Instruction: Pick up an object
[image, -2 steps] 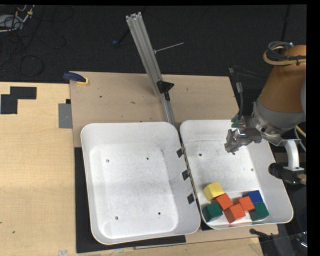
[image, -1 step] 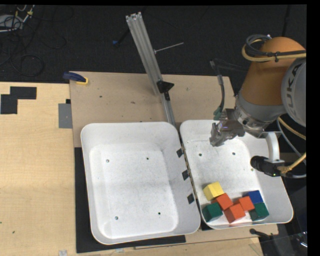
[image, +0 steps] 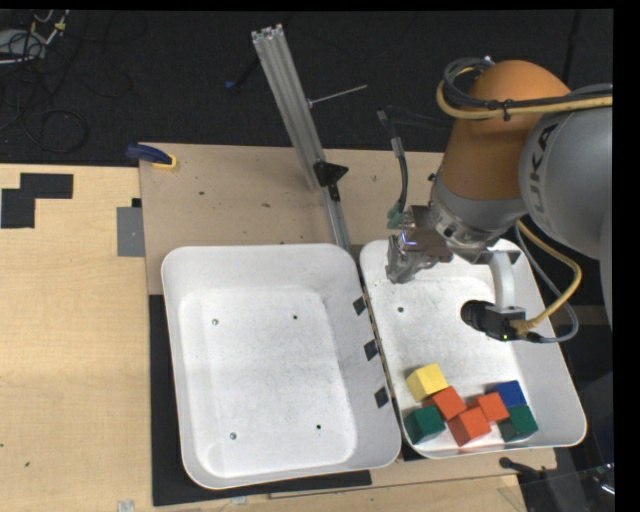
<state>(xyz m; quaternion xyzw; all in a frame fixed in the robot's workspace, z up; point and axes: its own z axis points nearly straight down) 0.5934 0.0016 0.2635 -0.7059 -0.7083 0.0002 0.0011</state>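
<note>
Claw (image: 403, 262) hovers at the right bin's (image: 570, 400) far end; can't tell its opening. Block cluster, yellow block (image: 428, 380) nearest, lies toward the bin's near end, well apart.

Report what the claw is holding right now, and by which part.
Nothing is seen in the claw. It hangs over the far end of the right bin, apart from the blocks clustered at the near end.

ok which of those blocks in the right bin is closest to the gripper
The yellow block. It sits at the top left of the cluster, on the side facing the gripper; the orange, green and blue blocks lie farther down the right bin.
</note>
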